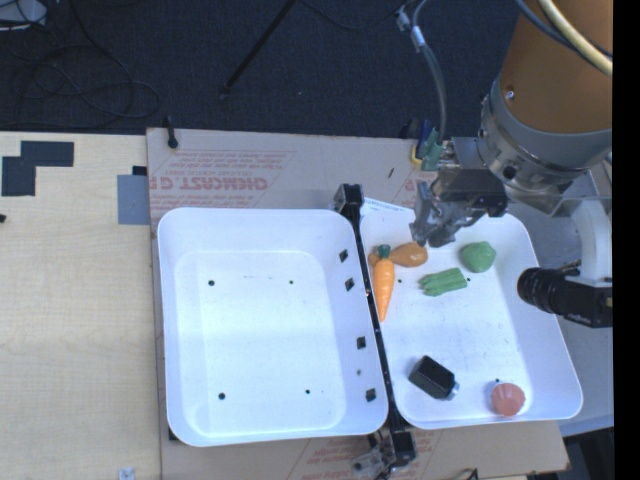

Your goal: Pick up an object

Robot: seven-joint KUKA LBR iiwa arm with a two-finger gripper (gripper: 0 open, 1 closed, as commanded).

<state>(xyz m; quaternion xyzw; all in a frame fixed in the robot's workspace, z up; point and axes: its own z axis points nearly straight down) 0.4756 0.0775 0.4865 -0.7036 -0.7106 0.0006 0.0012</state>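
Observation:
The right bin [545, 368] holds several small objects. An orange carrot [383, 286] lies along its left wall, with an orange oval piece [408, 256] beside its top. A green pod-like piece [443, 283] and a round green object [478, 257] lie further right. A black block [433, 378] and a pink-red ball [507, 399] sit near the front. My gripper [432, 230] hangs over the back of this bin, just above and right of the orange oval piece, its dark fingers pointing down. Nothing shows between them.
The left bin [190, 268] stands beside the right one, divided by a black clip bar [365, 298]. Both rest on cardboard [250, 173] over a wooden bench. A black cylindrical device [560, 296] sticks in at the right bin's right edge. Cables hang behind.

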